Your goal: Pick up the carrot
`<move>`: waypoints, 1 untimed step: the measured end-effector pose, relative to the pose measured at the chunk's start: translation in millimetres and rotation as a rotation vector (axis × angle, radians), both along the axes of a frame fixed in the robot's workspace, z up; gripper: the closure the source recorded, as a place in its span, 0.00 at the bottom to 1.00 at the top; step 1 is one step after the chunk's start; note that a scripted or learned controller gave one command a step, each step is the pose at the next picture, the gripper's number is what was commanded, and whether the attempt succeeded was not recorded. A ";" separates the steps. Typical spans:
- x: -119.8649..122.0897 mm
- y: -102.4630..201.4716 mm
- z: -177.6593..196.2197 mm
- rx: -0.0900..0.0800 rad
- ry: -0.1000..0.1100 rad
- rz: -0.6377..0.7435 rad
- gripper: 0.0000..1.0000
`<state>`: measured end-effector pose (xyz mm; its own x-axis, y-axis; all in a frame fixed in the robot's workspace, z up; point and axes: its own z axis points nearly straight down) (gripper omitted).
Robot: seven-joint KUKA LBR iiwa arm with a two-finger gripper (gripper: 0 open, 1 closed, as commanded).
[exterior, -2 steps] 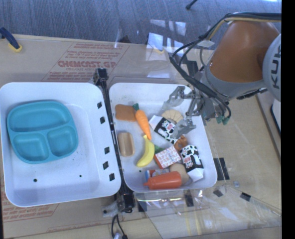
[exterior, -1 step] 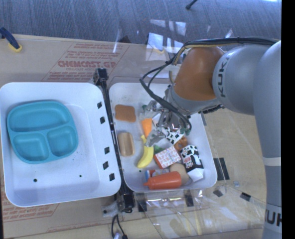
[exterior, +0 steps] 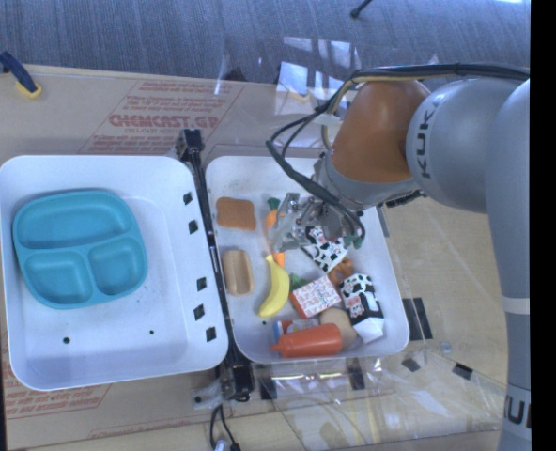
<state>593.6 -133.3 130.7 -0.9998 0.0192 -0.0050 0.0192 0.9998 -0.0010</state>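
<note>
Your metal two-finger gripper [exterior: 292, 216] hangs low in the right white bin [exterior: 391, 280]; I cannot tell its state. The small orange plastic carrot [exterior: 273, 222] lies just left of it: light, stiff, slippery. Pinch it mid-body.

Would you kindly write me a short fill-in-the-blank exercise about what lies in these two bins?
1. The blue divided plate lies in the ____ bin.
2. The banana lies in the right bin, and its colour is ____.
3. The claw hovers over the ____ bin.
4. The blue divided plate has ____ compartments.

Missing words: left; yellow; right; three
</note>
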 end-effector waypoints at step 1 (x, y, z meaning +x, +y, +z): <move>9.9 69.0 66.1 0.003 -0.006 0.023 1.00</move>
